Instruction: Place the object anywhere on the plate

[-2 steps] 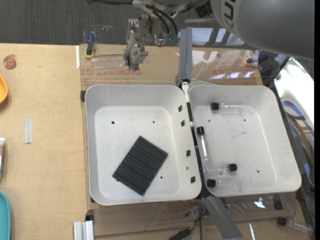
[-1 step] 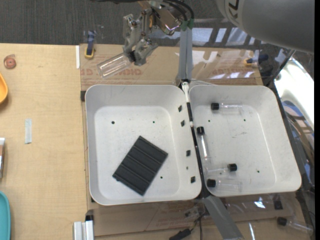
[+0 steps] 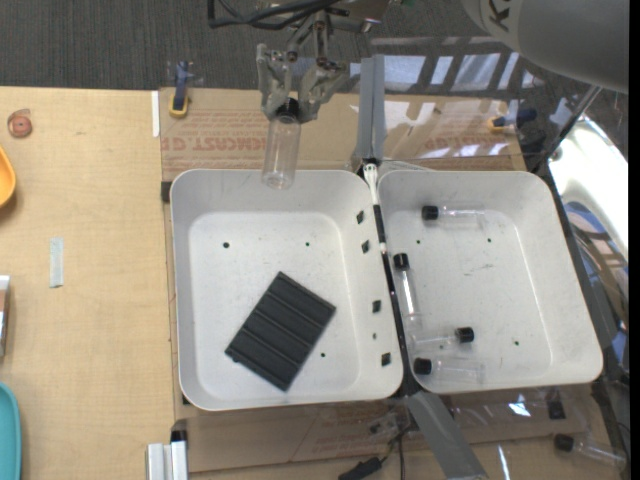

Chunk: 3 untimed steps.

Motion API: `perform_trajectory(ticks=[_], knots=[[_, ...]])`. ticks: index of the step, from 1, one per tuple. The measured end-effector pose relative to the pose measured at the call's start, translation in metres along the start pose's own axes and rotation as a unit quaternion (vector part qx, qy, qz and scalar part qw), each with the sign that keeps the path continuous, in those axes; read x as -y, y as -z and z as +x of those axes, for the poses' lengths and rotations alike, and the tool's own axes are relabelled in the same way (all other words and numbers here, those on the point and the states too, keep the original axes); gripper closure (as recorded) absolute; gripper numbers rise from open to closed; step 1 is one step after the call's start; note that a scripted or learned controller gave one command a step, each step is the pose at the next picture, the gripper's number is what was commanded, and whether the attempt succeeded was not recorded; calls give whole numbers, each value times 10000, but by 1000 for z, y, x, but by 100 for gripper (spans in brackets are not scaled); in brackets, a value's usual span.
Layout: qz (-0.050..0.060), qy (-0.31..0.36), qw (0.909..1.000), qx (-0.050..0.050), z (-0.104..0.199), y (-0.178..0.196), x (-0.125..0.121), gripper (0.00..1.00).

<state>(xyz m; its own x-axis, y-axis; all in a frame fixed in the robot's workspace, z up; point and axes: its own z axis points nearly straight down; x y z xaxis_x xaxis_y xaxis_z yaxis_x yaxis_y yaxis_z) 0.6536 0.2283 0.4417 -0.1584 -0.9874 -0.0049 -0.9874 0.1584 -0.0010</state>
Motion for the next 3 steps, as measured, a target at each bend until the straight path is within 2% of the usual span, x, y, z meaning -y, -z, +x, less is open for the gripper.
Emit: perform_trajectory(ticks=[1, 2, 3], knots=[[-7, 179, 9998, -4, 27, -147, -21, 100], [18, -2064, 9785, 0, 26, -106, 11, 100], [-5, -147, 9999, -7, 22, -132, 10, 100]])
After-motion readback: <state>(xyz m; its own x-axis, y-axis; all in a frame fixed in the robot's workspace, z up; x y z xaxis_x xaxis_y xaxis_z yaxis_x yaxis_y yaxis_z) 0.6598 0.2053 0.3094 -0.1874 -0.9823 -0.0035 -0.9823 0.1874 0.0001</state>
